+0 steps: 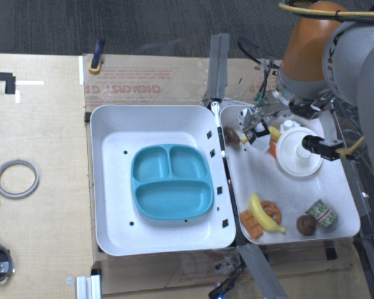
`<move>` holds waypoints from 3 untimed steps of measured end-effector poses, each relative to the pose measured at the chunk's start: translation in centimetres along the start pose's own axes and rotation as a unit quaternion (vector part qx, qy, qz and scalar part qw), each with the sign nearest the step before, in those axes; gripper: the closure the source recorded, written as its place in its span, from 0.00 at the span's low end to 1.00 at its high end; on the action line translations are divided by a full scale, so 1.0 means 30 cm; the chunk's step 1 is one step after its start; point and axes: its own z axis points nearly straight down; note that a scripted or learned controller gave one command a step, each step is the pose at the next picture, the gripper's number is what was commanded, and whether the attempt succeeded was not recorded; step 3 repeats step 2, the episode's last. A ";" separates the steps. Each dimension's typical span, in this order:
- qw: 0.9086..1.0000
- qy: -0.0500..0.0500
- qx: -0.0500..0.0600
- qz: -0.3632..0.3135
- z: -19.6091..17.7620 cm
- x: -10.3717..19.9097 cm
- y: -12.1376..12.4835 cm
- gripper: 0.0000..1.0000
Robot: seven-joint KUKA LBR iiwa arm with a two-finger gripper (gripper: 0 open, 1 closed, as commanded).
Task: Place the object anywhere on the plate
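While I watch feed: grey two-finger gripper low over right white bin, far corner, fingers narrow on small yellow-and-dark object, I judge. Teal three-compartment plastic plate lies left and nearer camera, across bin divider.

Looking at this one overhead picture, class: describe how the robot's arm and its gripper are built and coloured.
The grey arm has rounded, smooth housings and a glossy orange band above the wrist. A yellow cable loops over the band, and thin dark wires trail beside it. The wrist carries a white round disc with a black fitting; the gripper is small, black and silver metal.
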 end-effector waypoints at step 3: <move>0.999 0.001 0.000 -0.044 -0.064 0.384 -0.183 0.00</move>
